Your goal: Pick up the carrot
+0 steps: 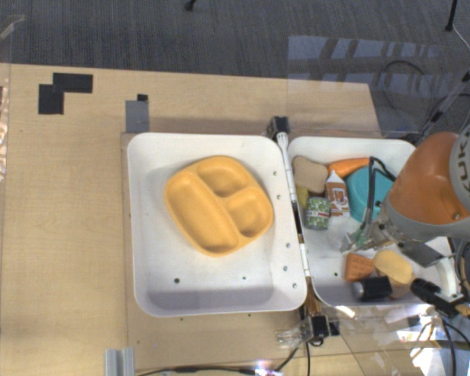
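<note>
The carrot (349, 165) is an orange tapered piece lying at the back of the right bin (325, 276), partly behind a teal object (366, 194). My gripper (360, 239) hangs below the arm's orange band (427, 182), low over the middle of the right bin. It is in front of the carrot and apart from it, just above an orange chunk (359, 267). The arm hides part of the bin's right side.
The right bin also holds a beige bread-like piece (305, 171), a small carton (338, 196), a green can (319, 212), a yellow lemon-like piece (394, 266) and a black object (374, 289). A yellow divided plate (218, 204) lies in the left bin (153, 288).
</note>
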`<state>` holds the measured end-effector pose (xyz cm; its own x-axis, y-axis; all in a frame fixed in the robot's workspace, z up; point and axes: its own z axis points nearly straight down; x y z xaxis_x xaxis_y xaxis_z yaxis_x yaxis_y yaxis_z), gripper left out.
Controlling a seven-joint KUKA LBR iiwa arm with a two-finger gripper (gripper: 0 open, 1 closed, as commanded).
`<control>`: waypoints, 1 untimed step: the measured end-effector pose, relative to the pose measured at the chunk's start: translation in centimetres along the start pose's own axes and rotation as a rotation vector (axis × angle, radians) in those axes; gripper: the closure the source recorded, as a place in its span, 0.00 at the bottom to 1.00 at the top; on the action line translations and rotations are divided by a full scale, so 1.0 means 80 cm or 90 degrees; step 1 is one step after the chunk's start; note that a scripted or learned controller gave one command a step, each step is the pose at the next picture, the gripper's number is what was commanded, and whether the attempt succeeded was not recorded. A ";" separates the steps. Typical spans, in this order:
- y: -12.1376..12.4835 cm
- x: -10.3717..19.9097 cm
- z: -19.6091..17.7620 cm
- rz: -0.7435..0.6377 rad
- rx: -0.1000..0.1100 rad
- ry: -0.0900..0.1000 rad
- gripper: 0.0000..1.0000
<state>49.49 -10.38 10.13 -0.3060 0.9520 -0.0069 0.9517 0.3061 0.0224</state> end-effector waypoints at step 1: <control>0.011 0.011 0.015 0.288 0.008 -0.002 1.00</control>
